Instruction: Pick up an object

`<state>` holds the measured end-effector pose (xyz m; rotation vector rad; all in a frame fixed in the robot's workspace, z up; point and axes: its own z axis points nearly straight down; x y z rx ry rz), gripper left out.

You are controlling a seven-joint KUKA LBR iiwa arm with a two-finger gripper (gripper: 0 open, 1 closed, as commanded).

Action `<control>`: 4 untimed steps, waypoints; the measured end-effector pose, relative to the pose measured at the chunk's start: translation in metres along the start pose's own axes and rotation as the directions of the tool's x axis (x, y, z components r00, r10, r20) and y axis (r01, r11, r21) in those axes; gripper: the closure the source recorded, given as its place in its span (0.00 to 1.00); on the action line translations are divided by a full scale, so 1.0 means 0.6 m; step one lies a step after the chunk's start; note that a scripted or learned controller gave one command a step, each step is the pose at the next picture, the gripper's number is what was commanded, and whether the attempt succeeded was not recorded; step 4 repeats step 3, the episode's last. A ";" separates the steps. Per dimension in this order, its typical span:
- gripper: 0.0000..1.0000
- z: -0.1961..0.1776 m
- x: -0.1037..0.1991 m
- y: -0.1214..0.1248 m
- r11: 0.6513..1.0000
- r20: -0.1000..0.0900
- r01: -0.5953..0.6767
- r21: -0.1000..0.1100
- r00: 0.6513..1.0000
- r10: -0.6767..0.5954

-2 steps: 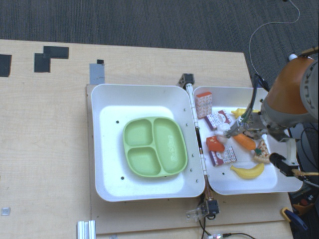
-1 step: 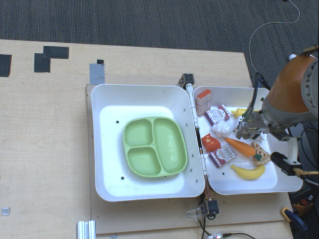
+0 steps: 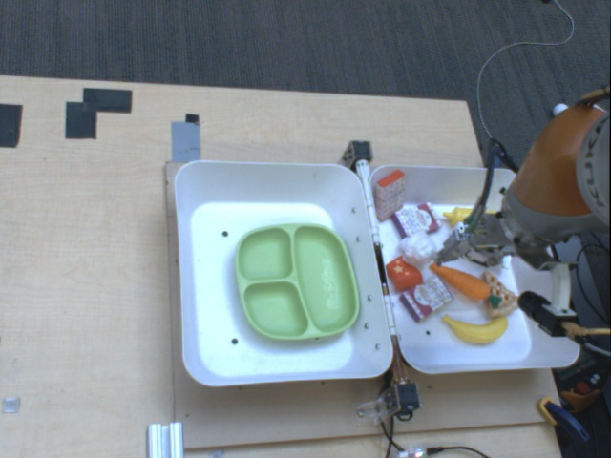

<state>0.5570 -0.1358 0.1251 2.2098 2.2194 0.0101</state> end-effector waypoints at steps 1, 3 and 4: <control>0.00 0.057 0.047 -0.086 1.000 0.002 -0.004 -0.011 1.000 0.004; 1.00 -0.101 0.155 -0.071 1.000 -0.003 0.001 0.007 1.000 -0.001; 1.00 -0.101 0.155 -0.071 1.000 -0.003 0.001 0.007 1.000 -0.001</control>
